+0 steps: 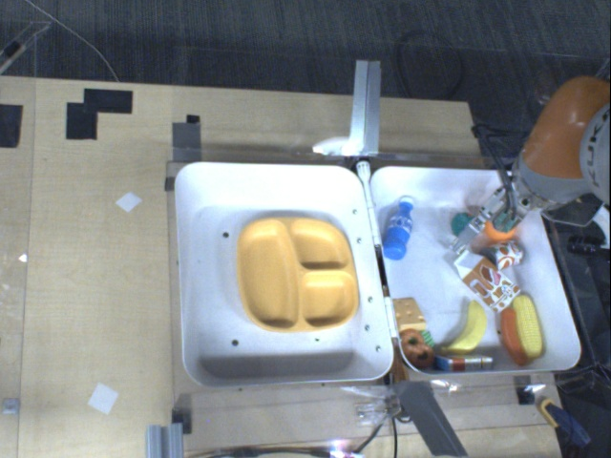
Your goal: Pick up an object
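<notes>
Two white bins sit side by side on the bench, and the gripper (498,216) is down in the right bin (430,184), near its far right side. Its tip is right over a small orange and teal object (480,223), touching or nearly so; I cannot tell how the tool is set. Just in front lies a patterned packet (491,280), then a banana (468,328) and an orange and yellow corn-like toy (521,329) near the front wall. A blue bottle (397,228) lies well to the left, by the divider. The left bin (205,198) holds a yellow divided tray (294,273).
</notes>
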